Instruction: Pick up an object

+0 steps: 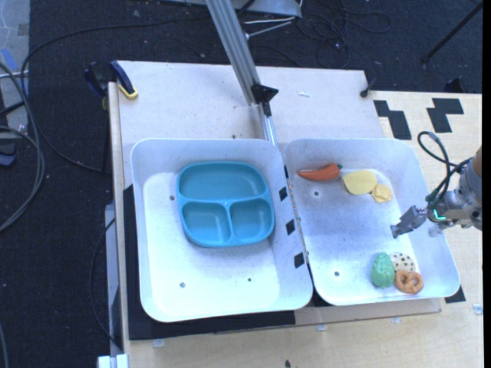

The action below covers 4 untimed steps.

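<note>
Camera view, gripper [404,224] over right bin [337,228] (jaw state unclear), green object [382,270] near below.

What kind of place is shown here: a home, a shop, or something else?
Most likely a robotics lab. A gripper reaches over two white bins holding toy food like a carrot, cables trail across the dark floor, and black-and-white markers sit on the bench.

The right bin [430,198] holds five small things: an orange carrot [319,172] lies flat near the far wall, with a pale yellow lump [360,182] just beside it and a smaller yellow piece [381,194] touching that. In the near right corner a green lump [382,270], a speckled white cookie [402,262] and a brown pretzel [409,282] sit bunched together.
</note>
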Available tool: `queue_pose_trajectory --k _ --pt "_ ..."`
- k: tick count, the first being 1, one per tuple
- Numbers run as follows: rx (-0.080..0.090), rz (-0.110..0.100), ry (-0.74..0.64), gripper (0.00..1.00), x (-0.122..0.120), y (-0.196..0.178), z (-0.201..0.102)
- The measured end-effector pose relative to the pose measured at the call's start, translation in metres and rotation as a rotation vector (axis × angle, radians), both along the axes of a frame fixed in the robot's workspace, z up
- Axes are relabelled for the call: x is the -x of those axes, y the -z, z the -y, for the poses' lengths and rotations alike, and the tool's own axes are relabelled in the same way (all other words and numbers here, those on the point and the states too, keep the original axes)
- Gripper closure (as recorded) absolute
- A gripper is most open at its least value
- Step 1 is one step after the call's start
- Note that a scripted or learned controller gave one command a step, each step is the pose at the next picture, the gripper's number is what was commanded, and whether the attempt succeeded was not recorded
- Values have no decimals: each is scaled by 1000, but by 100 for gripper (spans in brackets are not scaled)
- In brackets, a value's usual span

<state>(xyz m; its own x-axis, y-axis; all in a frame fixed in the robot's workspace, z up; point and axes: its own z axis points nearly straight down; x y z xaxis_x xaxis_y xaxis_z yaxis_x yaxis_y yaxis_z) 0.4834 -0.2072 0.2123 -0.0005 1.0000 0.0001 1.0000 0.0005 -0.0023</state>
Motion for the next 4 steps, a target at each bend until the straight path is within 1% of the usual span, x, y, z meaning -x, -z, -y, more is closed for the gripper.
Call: queue_pose_trajectory --k 1,2,3,4 --pt "1 2 0 0 -1 -1 0" --pt "-1 -1 2 0 -2 63 -1" --pt "-1 -1 2 0 -1 116 -1" --pt "0 2 2 100 -2 104 -1"
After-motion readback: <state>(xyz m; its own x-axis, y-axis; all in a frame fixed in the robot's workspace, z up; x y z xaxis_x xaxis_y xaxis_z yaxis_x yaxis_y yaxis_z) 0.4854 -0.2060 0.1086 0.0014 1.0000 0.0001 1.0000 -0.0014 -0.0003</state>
